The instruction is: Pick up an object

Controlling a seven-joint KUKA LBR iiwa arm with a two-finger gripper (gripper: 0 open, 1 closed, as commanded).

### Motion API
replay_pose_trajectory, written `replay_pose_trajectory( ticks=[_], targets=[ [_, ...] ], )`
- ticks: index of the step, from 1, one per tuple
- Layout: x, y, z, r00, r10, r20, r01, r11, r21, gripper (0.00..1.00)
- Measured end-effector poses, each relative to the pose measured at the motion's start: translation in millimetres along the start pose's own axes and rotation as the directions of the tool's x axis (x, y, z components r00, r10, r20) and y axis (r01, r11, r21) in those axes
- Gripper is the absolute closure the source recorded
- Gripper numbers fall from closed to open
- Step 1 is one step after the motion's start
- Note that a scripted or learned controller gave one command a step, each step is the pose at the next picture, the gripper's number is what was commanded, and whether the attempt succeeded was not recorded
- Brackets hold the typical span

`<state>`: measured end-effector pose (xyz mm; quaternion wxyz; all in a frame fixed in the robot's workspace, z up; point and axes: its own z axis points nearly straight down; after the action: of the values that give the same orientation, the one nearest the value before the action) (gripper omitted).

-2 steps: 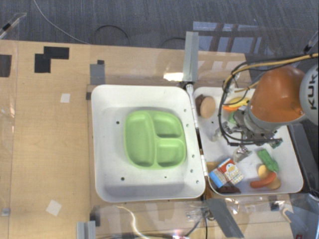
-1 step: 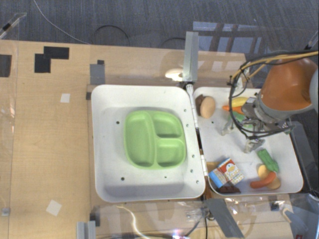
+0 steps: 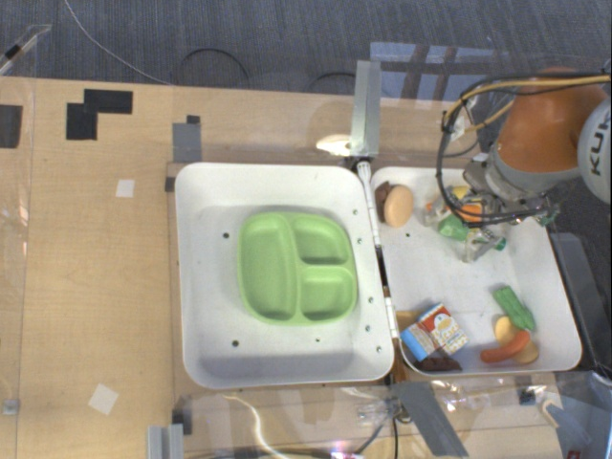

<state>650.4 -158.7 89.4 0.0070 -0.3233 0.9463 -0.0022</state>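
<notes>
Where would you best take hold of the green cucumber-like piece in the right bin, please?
Probably across the middle of the green piece, coming straight down from above. It lies flat and slanted on the right bin floor, long and narrow, so the fingers should close across its short width; the yellow and red pieces crowd its lower end.

green tray [image 3: 295,267] | white bins [image 3: 206,352] | tan egg [image 3: 398,205] | green pickle [image 3: 513,306] | orange band [image 3: 540,132]

"KU" on the arm [image 3: 595,151]

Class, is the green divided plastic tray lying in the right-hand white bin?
No, the green divided plastic tray lies in the left white bin.
</notes>
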Motion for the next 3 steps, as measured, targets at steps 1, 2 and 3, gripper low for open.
replay_pose_trajectory(
  ticks=[1, 2, 3],
  targets=[
    [-39, 14, -1, 0.995, -0.100, 0.001, 0.100, 0.995, 0.001, 0.00],
    [-43, 12, -16, 0.995, -0.098, 0.012, 0.098, 0.995, 0.009, 1.00],
    [-69, 46, -185, 1.000, 0.014, 0.013, -0.014, 1.000, 0.011, 1.00]
  ],
)
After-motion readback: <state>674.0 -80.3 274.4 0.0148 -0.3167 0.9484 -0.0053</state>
